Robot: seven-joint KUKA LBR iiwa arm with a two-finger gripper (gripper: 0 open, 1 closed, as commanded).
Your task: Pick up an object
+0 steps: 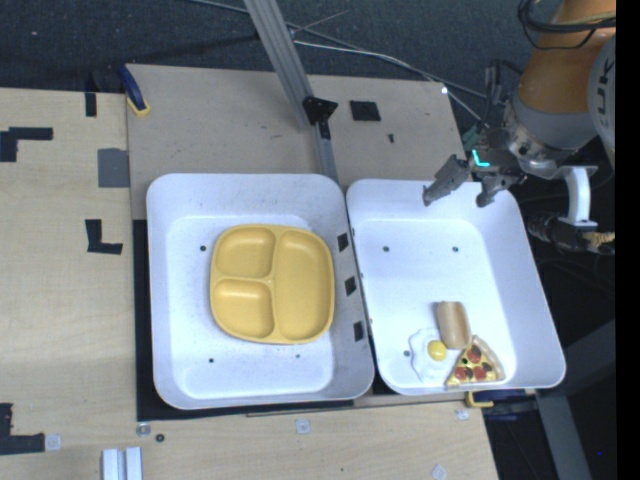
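My gripper (463, 189) hangs over the far edge of the right bin (520, 268), its two dark fingers spread apart with nothing between them. Three toy foods lie together at the near end of that bin, well away from the gripper. A tan hot dog bun (453, 323) sits nearest the middle. Just left of and below it is a fried egg (431, 354). A pizza slice (475, 362) with red toppings lies at the near right.
The left bin (180, 218) holds a yellow plate (272, 283) with three compartments. A slanted metal pole (285, 53) runs down to a black clamp behind the bins. Cables cross the dark floor at the back.
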